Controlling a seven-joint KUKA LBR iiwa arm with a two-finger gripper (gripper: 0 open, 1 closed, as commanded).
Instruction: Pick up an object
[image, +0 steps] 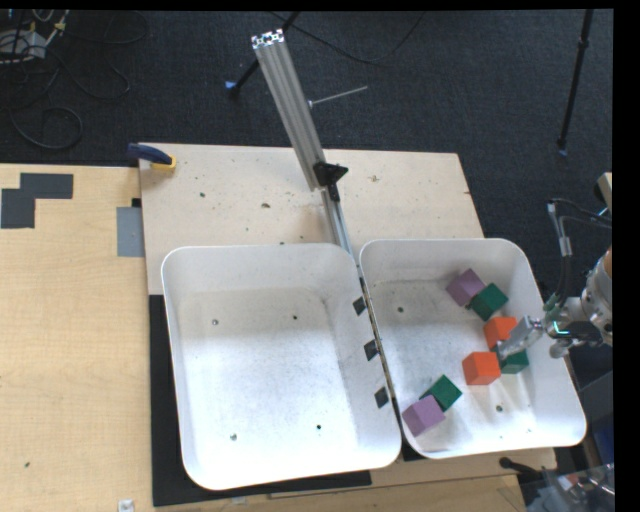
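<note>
The right bin (440, 262) holds several small blocks. A purple block (463, 287) and a green block (490, 301) touch near its far right. Below them lies an orange block (499, 329), then another orange block (481, 368) with a green block (516, 363) beside it. A green block (443, 391) and a purple block (423, 414) sit at the near left corner. My gripper (518, 342) reaches in over the bin's right rim, low among the two orange blocks and the green one, partly covering that green block.
The left bin (260, 360) lies beside the right one, with a divider (368, 335) carrying black clips between them. A slanted aluminium rail (298, 115) rises behind the bins. A blue-and-yellow clamp (152, 155) rests at the bench's far left corner.
</note>
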